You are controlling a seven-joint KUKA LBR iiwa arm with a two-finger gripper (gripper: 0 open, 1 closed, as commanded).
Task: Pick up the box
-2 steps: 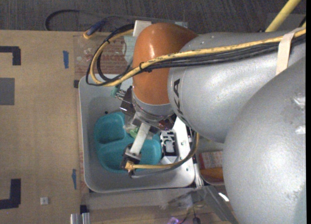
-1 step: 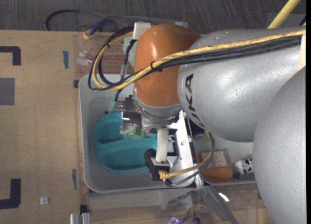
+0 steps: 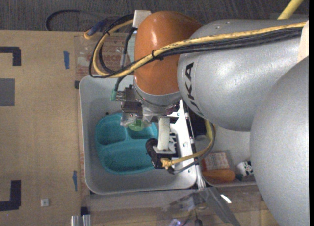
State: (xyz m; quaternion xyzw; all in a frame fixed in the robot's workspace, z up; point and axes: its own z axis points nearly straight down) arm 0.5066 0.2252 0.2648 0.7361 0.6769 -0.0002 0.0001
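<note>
Camera view: box hidden; tool [image 3: 139, 120] over teal tray [image 3: 115, 146].

arm [image 3: 235, 73] cut off at right edge, second bin [image 3: 230, 146] mostly hidden beneath it, end effector [image 3: 139, 122] fingers obscured

Divided tray [image 3: 120, 146] sits in the left bin [image 3: 88, 122], toward its front wall. Pincer [image 3: 135, 122] hangs over the tray's back-right compartment. Right bin [image 3: 230, 183]: small items at its front-left corner, beside the wall the bins share.
</note>
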